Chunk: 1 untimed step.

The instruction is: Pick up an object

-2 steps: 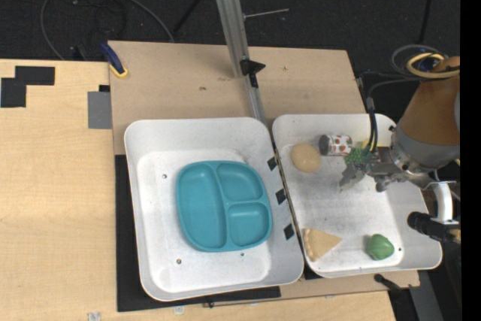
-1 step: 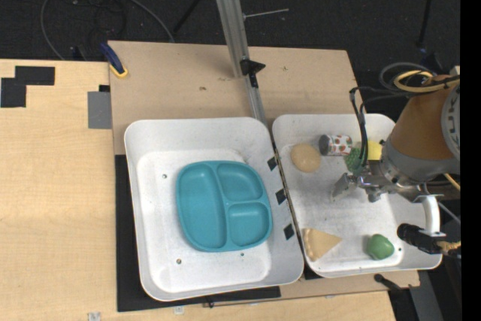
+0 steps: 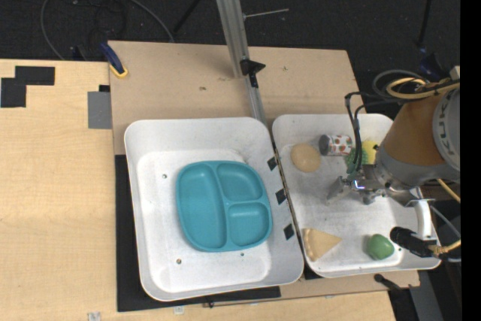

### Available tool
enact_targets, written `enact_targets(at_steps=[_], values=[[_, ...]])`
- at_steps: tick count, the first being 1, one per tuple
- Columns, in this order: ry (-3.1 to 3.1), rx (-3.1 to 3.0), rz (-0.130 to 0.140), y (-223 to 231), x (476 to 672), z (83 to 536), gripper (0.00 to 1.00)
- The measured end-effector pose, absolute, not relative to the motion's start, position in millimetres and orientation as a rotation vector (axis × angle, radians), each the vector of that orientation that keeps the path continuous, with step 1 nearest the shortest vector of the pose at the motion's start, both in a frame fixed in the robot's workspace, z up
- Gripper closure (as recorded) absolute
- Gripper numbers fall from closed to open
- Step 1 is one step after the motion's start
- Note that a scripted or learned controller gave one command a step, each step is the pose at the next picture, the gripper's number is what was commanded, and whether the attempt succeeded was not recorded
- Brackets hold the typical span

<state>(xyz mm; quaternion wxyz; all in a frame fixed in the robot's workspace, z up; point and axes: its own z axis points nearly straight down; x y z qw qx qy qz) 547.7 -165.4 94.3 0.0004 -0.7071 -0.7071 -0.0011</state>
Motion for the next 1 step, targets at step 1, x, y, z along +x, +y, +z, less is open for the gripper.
enact_targets(at_steps=[1], values=[[-2.220,-2.223,-0.018,-163.0,550.1,105.7,1.00]])
